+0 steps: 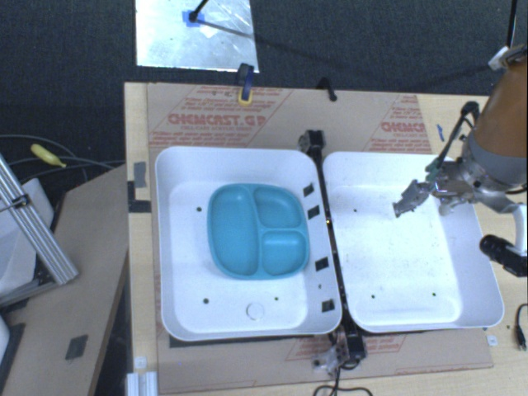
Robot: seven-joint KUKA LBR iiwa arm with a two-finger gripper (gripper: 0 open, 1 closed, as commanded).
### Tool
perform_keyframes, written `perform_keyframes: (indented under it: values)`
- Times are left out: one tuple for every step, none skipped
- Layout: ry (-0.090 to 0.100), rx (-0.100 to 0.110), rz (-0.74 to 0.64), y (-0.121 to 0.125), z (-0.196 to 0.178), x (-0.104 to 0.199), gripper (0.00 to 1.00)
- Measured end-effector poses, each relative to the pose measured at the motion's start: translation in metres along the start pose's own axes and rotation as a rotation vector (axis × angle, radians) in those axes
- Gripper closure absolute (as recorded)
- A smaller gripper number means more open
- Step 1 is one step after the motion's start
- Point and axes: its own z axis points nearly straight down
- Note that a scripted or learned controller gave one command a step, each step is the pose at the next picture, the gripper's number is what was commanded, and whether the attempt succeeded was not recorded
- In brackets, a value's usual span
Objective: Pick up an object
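Observation:
A blue three-compartment plate lies flat in the middle of the left bin. A small pale round thing lies near that bin's front wall. My gripper hangs over the right bin, in its upper right part, well away from the plate. Its two fingers stand apart with nothing between them, one fingertip pointing left and down toward the bin floor. The grey arm with its orange band comes in from the right edge.
A black divider with clips runs between the two bins. The bins rest on a cardboard sheet. A yellow-blue clamp sits at the cardboard's far edge. An aluminium frame stands at the left.

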Motion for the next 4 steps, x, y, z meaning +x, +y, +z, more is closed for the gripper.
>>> perform_keyframes:
  values:
    - [0.003, 0.017, 0.003, -0.026, 0.16, -0.006, 0.0]
    - [-0.001, -0.003, 0.002, -0.02, 0.141, -0.007, 1.0]
    - [0.003, -0.009, -0.008, -0.053, 0.034, 0.064, 1.0]
    - [0.005, -0.009, -0.012, -0.053, -0.038, 0.155, 1.0]
